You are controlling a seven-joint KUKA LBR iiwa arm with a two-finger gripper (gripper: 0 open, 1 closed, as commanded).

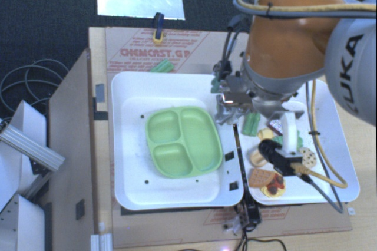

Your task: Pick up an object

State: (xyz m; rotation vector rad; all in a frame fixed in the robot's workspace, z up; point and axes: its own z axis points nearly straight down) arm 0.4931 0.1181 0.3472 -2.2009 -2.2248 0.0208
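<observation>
My own arm (306, 38) covers most of the right bin (344, 155), so its far half is hidden. I can't make out my fingers under the wrist. The toys (274, 179) near the front are too small and jumbled to tell apart. My arm runs off the right edge.
</observation>
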